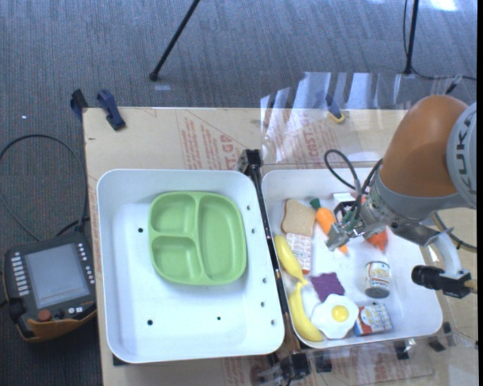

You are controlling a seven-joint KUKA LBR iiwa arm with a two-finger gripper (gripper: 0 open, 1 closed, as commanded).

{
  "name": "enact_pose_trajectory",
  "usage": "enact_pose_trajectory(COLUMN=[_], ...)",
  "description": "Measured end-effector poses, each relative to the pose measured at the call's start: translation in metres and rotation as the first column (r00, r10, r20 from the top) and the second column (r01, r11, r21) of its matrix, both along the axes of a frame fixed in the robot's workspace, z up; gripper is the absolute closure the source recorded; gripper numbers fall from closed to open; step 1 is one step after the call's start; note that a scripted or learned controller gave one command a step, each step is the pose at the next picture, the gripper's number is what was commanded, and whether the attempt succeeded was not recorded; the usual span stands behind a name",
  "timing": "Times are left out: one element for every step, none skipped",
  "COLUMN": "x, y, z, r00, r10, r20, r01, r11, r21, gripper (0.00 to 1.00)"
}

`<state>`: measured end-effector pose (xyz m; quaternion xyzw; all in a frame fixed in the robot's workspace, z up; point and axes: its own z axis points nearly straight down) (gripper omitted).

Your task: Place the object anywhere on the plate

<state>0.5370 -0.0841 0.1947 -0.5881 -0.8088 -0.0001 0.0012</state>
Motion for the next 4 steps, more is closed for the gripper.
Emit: enact_pose_trajectory(x=[0.014,0.051,0.009,0.009], y=[0.099,0.185,0.261,0.26], z=[0.014,0.031,0.026,0.026], r00=[0.976,0.995,0.996,0.996], r10=[0.216,0.1,0.088,0.087], r20=[0.0,0.0,-0.006,-0.005], r01=[-0.216,-0.1,-0.088,-0.087], r11=[0.976,0.995,0.996,0.996], r21=[0.001,0.001,0.001,-0.002], gripper=[1.0,1.0,1.0,0.0])
